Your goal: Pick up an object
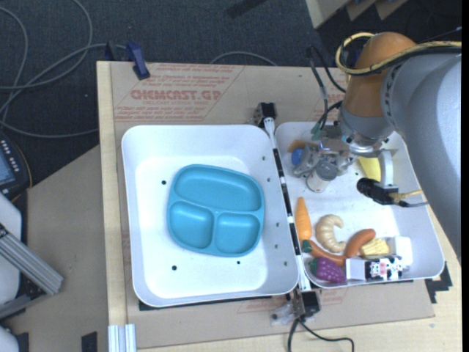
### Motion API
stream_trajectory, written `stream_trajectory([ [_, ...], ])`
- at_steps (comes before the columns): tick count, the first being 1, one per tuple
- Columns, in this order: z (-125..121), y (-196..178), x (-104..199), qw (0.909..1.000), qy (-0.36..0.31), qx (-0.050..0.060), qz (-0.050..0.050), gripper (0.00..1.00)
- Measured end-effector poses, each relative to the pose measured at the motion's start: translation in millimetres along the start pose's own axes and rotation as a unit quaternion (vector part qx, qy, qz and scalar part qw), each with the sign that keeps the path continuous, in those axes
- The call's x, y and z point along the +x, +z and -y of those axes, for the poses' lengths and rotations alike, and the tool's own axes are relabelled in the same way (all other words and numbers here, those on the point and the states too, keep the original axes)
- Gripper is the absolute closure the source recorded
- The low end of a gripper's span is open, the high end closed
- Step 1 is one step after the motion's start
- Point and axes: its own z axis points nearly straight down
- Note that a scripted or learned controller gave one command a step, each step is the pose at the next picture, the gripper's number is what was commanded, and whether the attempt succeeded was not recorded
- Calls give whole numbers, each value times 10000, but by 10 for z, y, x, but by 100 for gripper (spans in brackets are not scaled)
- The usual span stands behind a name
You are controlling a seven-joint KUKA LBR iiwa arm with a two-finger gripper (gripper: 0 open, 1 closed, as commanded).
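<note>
I see a blue three-compartment plastic plate (215,210) lying in the left shallow white bin (146,270). In the right shallow white bin (429,251), an orange toy carrot (303,221) lies left of a tan toy croissant (330,231), with purple toy grapes (330,270) nearer me.

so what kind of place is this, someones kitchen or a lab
Most likely a robotics lab bench, not a kitchen. The grey arm hangs over two white bins set on a wooden board, the food in the right bin looks like plastic toys, such as the croissant, and loose cables trail over dark carpet.
</note>
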Motion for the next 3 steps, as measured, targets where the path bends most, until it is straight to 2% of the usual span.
stream_trajectory([
  [1, 0, 0, -1, 10000, -1, 0, -1, 0],
  [2, 988, 3, 1, 9994, 35, -336, -12, 0],
  [3, 1607, 51, -13, 9994, 30, -350, -14, 0],
])
